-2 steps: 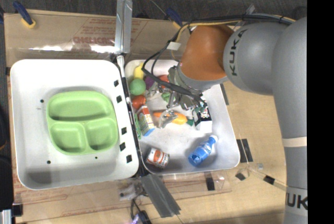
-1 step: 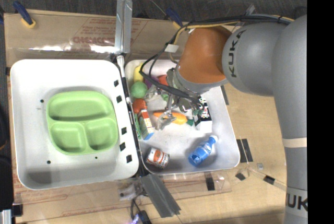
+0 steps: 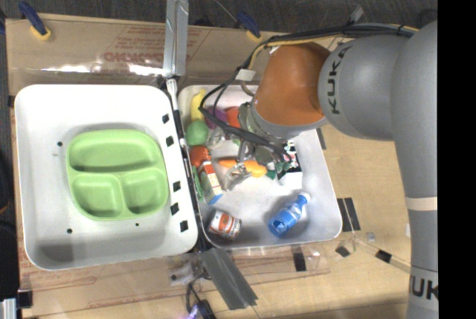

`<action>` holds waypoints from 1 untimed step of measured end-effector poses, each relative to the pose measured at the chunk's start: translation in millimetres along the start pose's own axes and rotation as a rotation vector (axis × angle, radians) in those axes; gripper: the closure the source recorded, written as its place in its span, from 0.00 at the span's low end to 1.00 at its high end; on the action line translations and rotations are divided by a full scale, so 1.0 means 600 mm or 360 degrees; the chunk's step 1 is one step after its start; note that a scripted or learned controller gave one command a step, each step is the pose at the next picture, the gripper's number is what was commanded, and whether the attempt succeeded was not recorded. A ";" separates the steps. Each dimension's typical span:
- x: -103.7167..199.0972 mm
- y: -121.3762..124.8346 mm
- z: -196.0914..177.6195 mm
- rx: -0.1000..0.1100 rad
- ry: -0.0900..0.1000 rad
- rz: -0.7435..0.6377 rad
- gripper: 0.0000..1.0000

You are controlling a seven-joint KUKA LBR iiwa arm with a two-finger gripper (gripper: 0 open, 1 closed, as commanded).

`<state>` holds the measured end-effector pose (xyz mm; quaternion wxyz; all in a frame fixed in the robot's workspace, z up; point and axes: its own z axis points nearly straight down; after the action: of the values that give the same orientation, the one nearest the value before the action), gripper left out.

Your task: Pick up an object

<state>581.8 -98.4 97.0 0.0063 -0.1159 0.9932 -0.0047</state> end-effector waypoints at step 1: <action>0.049 0.011 0.000 0.0000 -0.0001 0.0049 0.00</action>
<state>551.5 -98.6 96.7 0.0067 -0.1006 0.9949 -0.0045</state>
